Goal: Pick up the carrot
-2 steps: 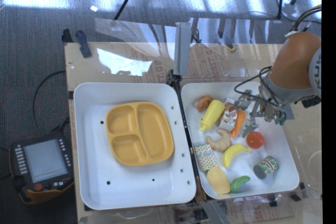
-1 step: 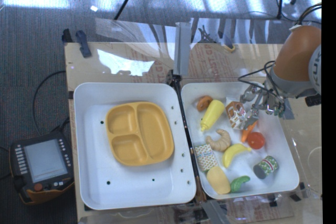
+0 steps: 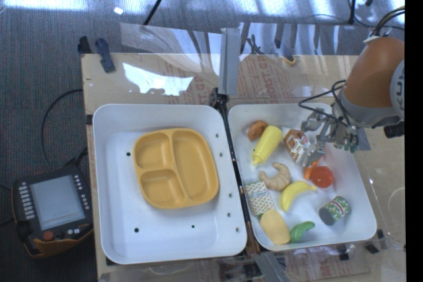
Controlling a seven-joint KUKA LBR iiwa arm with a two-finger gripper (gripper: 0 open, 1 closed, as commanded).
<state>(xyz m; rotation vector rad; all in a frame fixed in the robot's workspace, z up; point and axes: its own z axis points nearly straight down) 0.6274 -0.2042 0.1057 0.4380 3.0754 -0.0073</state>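
The carrot (image 3: 310, 169), as far as I can make it out, is the small orange piece in the right bin (image 3: 360, 191), towards that bin's right side, lying against the upper left edge of a red tomato (image 3: 322, 177). Part of it is covered from my angle, so I see only a short stretch of orange. The hand (image 3: 323, 139) hangs directly over that spot, very close above the carrot, with the grey arm and its orange band (image 3: 374, 79) reaching in from the right over the bin's far corner. I cannot tell from here whether the hand is open or closed, nor whether it has any grip on the carrot; the metal parts and cables blur together. Just left of the hand sits a small brown and white packet (image 3: 295, 142), and further left a yellow bottle (image 3: 268, 145) lies tilted, with an orange-brown lump (image 3: 257, 129) near its top end. Below these I see a croissant (image 3: 277, 176), a banana (image 3: 296, 194) just beside it, a checked box (image 3: 256, 197) near the bin's left wall, a pale yellow rounded piece (image 3: 275, 226), a green pepper (image 3: 303, 230) touching or nearly touching it, and a can (image 3: 335, 209) lying well below the tomato. The left bin (image 3: 112, 208) holds a yellow divided plate (image 3: 176, 167), lying flat near its middle. Both bins rest side by side on the desk (image 3: 158, 76), and a control pendant (image 3: 53, 211) lies on the floor to the left.
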